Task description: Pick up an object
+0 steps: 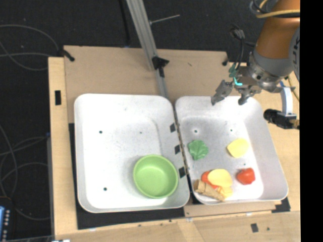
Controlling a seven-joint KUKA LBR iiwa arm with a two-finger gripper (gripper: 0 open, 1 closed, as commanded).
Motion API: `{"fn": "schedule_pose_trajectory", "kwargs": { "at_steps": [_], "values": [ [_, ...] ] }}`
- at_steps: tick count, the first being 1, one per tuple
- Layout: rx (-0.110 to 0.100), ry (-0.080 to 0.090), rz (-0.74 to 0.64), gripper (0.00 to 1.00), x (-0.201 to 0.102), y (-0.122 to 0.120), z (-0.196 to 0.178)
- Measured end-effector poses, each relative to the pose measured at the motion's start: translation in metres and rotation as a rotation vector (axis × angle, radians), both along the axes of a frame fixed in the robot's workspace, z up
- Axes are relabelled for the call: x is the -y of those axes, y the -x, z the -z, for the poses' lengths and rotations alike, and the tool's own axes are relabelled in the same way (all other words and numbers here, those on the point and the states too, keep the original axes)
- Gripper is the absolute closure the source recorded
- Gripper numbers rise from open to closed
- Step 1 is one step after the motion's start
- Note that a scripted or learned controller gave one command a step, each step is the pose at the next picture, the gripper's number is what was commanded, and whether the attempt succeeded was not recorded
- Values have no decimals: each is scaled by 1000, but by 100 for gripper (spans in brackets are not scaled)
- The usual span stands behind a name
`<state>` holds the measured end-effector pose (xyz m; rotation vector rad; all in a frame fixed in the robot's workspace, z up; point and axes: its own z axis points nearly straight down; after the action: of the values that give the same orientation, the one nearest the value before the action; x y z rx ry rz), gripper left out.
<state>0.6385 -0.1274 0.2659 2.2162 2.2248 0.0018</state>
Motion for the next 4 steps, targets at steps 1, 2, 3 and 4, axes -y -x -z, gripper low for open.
{"fn": "schedule_pose_trajectory", "kwargs": {
  "at_steps": [1,2,3,4],
  "values": [
    [-5,3,5,0,-1,9,47],
    [-5,3,8,0,5,0,99],
    [-5,4,6,0,13,1,143],
    [2,2,7,100,13,-1,129]
  ]
}}
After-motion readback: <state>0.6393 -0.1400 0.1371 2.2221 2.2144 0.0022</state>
